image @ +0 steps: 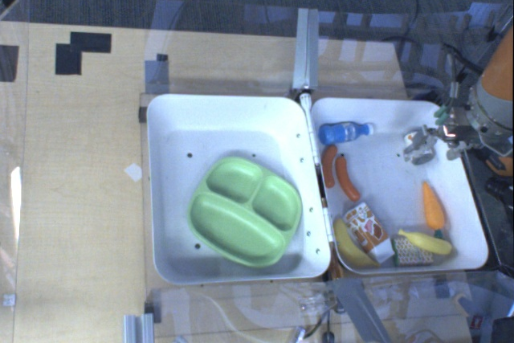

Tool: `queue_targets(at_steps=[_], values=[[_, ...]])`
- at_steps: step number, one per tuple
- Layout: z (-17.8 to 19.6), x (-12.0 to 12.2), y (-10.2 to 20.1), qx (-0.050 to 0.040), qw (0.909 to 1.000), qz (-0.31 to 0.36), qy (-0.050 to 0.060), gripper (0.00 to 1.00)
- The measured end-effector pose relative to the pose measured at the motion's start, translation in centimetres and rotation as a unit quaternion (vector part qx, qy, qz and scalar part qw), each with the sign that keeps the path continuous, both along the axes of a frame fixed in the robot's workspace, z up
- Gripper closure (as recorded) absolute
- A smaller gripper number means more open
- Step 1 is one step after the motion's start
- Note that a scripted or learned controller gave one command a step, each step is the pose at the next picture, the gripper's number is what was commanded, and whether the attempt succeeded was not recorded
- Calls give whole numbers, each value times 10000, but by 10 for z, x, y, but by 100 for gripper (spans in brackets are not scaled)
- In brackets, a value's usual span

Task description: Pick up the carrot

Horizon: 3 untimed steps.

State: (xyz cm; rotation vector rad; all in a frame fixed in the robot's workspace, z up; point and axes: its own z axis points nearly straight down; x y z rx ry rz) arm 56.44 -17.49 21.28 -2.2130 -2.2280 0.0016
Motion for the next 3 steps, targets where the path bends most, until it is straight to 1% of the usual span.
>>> queue_targets(at_steps=[1,2,3], values=[[-117,-22,-28,0,9998,-188,-16,0],[-110,-20,-28,2,9998,-181,-17,100],[-24,24,19,-4,9983,584,-17,100]])
